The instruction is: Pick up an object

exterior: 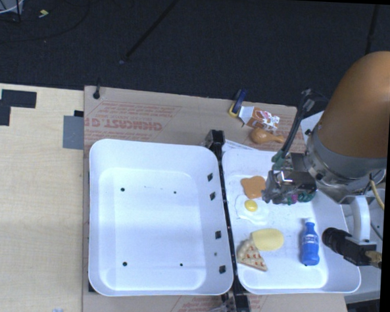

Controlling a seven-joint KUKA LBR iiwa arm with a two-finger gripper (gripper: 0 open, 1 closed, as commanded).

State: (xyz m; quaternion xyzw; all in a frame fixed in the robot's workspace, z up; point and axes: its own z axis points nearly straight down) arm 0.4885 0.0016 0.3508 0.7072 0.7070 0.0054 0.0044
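Objects lie in right bin (345, 280): fried egg (252, 208) as landmark, near bin centre. Orange flat piece (253, 186) just behind egg, touching or nearly so. Yellow lump (267, 239) in front of egg; waffle wedge (252, 256) beyond that, toward front rim. Blue bottle (309, 243) well right of egg. Gripper (279, 194) just right of egg, low over bin; finger state cannot be determined. Left bin (108, 180) well left of egg.
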